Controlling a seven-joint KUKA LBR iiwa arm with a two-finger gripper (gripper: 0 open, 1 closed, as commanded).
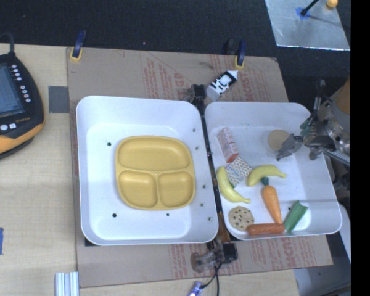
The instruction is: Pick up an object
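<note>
- The gripper [294, 145] is reaching in from the right edge of the frame and hovering over the upper right part of the right bin [317, 190]; its dark fingers are pointing left, but whether they are spread or pressed together I cannot tell, and nothing is showing between them
- A round tan disc [276, 139], possibly a cookie or a flat lid, is lying just left of the fingertips
- In the same bin, a red and white can [227, 144] is lying near the upper left corner; a small checked packet [238, 169] is sitting below it
- Two bananas are lying at centre: one banana [230, 187] toward the left wall, the other banana [264, 174] to its right
- A carrot [271, 203] is pointing down toward the lower edge; a green vegetable [295, 217], a sausage [265, 229] and a chocolate-chip cookie [240, 217] are lining the bottom
- The left bin [92, 165] is holding a yellow divided plate [155, 171] at its centre
- A control pendant [9, 106] is resting at the far left of the frame
</note>
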